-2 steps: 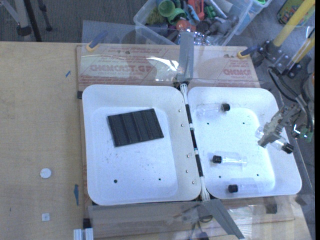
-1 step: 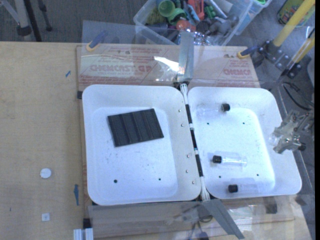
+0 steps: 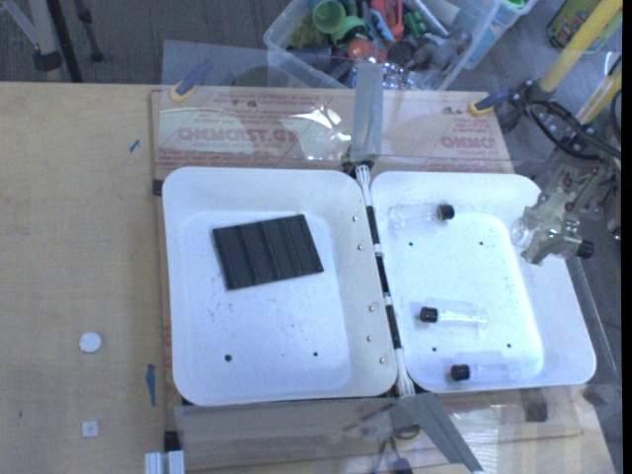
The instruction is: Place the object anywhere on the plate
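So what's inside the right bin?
Three clear vials with black caps lie in the right bin: one near the back, one mid-bin, one at the front. Nothing hides its floor.

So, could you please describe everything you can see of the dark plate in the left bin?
The plate is a flat, dark grey, roughly rectangular slab with lengthwise ridges or grooves dividing it into strips. It looks matte, perhaps plastic or rubber. It lies flat on the floor of the left bin, in its upper half, turned slightly off square. Nothing rests on it or touches it.
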Action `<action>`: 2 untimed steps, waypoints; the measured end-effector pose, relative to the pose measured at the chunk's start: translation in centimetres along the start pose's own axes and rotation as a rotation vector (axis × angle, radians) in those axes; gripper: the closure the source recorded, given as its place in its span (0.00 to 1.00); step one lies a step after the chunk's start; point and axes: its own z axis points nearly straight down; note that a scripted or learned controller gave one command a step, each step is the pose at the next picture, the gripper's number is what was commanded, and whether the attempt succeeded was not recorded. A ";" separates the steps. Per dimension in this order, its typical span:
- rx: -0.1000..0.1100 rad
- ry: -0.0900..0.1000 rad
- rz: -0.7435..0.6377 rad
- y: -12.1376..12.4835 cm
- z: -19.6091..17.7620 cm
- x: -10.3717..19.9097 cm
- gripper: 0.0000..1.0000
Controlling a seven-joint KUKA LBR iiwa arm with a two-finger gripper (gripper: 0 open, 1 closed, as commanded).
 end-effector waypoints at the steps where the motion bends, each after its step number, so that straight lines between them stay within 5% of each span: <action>1: 0.000 0.003 -0.203 -2.8 7.9 -0.7 1.00; 2: 0.000 0.004 -0.409 -7.3 17.3 -1.9 1.00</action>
